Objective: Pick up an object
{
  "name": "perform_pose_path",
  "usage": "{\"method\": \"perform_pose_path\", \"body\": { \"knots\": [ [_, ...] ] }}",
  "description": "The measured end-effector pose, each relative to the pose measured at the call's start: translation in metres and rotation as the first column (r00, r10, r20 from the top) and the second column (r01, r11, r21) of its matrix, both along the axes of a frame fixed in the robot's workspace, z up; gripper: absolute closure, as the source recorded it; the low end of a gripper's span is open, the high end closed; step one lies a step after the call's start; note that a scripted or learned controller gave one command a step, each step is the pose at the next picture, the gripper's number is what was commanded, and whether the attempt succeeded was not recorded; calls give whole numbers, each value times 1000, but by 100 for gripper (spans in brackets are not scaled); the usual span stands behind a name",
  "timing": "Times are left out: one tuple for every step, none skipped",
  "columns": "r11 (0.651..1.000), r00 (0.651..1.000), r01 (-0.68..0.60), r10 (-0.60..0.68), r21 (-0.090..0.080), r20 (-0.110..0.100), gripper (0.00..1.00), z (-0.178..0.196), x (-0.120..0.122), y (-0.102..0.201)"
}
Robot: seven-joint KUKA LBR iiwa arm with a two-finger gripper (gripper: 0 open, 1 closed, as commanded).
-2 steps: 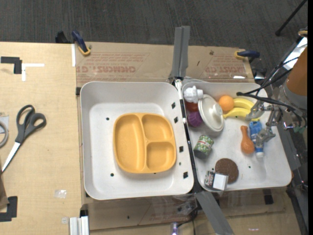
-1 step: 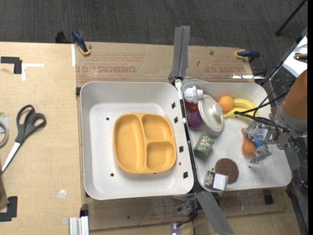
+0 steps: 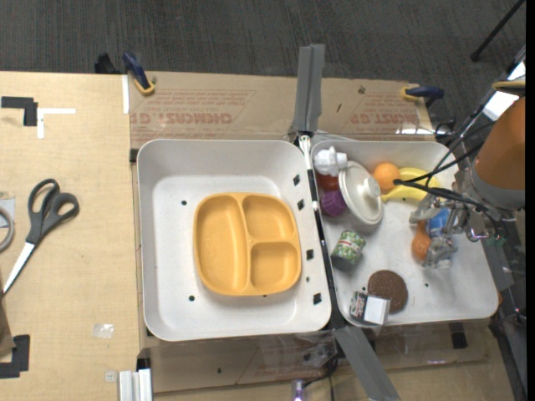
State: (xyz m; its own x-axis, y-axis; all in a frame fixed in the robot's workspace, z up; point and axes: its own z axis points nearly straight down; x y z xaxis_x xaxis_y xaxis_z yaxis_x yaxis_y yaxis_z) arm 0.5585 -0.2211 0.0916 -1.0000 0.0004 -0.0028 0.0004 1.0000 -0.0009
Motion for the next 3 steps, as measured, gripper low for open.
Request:
{"method": "perform_pose_path", "body": {
  "knots": [
    [1000,1000,-4,4,2,0,100,7,2,2],
    [978,978,206,-206,1,-2,100,133,25,33],
    [987,987,161,-161,2,-2,100,151,67,81]
  ]
}}
